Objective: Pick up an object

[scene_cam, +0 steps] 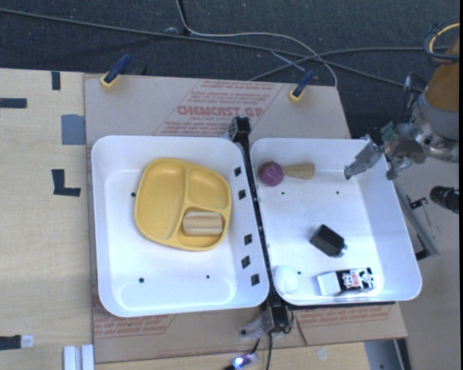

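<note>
We see the arm [447,91] cut off at the right edge, so only its orange band and wrist show. The gripper [376,160] sits over the upper right rim of the right bin [386,230], its two grey fingers splayed wide with nothing between them.

The print on the small white box [346,282] near that bin's front wall is too small for us to read; we make out only black and red marks. Left of it lies a white rounded thing [286,280], hard to make out against the white floor. A matte black block [328,240] lies tilted mid-bin. Near the back wall a purple ball [272,173] touches a tan, cork-like piece [299,171].

In the left bin [108,230] a smooth yellow divided plate [177,199] carries a tan bread-like roll [203,223] in its lower right compartment.

Both bins rest on a brown board [208,106] on the worktop [31,230], held by two blue-and-yellow clamps [116,71]. Its red printing reads roughly "CHEMCAST GP"; the smaller lines are illegible.
</note>
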Controlling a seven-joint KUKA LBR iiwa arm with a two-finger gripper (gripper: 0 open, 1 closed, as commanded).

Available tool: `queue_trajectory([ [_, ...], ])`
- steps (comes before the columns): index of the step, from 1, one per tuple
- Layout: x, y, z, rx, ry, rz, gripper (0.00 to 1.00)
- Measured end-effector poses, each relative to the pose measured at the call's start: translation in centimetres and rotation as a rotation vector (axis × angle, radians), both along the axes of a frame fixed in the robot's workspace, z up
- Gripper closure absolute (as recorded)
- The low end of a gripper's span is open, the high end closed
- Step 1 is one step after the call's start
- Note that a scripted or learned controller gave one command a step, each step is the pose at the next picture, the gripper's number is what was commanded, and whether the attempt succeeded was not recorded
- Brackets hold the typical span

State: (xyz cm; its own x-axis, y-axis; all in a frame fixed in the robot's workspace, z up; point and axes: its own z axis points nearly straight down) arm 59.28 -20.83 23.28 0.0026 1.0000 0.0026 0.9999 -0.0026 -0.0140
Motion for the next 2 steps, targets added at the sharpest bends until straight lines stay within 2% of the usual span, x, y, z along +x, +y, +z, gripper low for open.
queue_trajectory([
  [1,0.3,0.1,0.8,-0.003,-0.013,0.004,0.0],
  [2,0.1,0.5,-3.6,-0.003,-0.009,0.004,0.0],
])
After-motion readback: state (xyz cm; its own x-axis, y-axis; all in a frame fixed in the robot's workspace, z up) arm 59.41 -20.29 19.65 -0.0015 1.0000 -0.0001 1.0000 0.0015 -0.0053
